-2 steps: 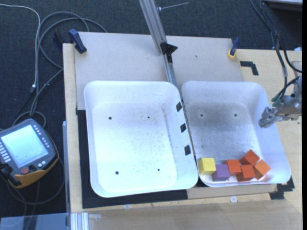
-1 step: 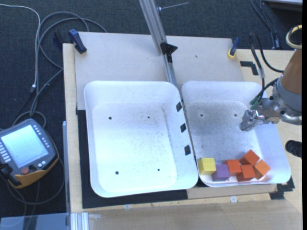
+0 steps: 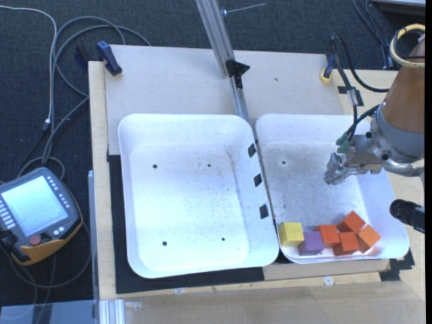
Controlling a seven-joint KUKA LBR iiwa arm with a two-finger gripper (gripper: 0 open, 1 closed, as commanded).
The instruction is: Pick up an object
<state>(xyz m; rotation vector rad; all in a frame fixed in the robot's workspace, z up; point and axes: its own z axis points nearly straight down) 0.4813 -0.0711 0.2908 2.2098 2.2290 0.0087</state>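
Observation:
Along the near edge of the right bin [image 3: 297, 130] lies a row of small blocks: a yellow cube [image 3: 291, 233], a purple cube [image 3: 311, 241] and several orange blocks [image 3: 349, 233]. My gripper [image 3: 334, 174] hangs over the middle right of that bin, above and behind the blocks, with bare bin floor beneath it. I see nothing between its fingers. The arm comes in from the right with its orange band [image 3: 408, 100] above the wrist.
The left bin [image 3: 135, 140] stands beside the right one, split from it by a ridge with black clips [image 3: 257, 179]. A metal pole [image 3: 216, 25] slants in from the top. A teach pendant [image 3: 34, 211] lies off the bench at left.

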